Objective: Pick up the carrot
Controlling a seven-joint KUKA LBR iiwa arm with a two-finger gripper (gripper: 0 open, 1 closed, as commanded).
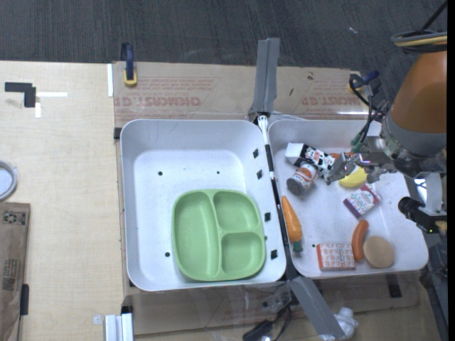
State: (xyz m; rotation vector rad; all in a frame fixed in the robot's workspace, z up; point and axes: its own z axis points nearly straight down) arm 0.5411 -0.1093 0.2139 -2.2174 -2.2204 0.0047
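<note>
Gripper (340,168): sat low over the right bin (416,261), in its upper middle, reaching in from the arm (421,112) on the right; whether it was clenched or released could not be told from this view.
Banana (353,179): a yellow piece lay just beside the gripper, on its arm side and slightly nearer the camera.
Black-and-white toy (313,155): lay just past the gripper toward the divider, next to a white piece (294,150).
Small can (301,180): lay on its side a little beyond the gripper, toward the divider and nearer the bin's front.
Purple packet (360,202): rested close in front of the gripper, toward the arm side.
Carrot (291,223): lay well apart from the gripper, against the bin's left wall next to the divider, orange body lengthwise, green end toward the front; nothing touched it.
Sausage (359,239): stood farther forward, beside a tan round bun (379,251).
Red-and-white box (335,256): lay at the front wall.
Left bin (142,190): farthest from the gripper, it held a green divided plate (217,234).
</note>
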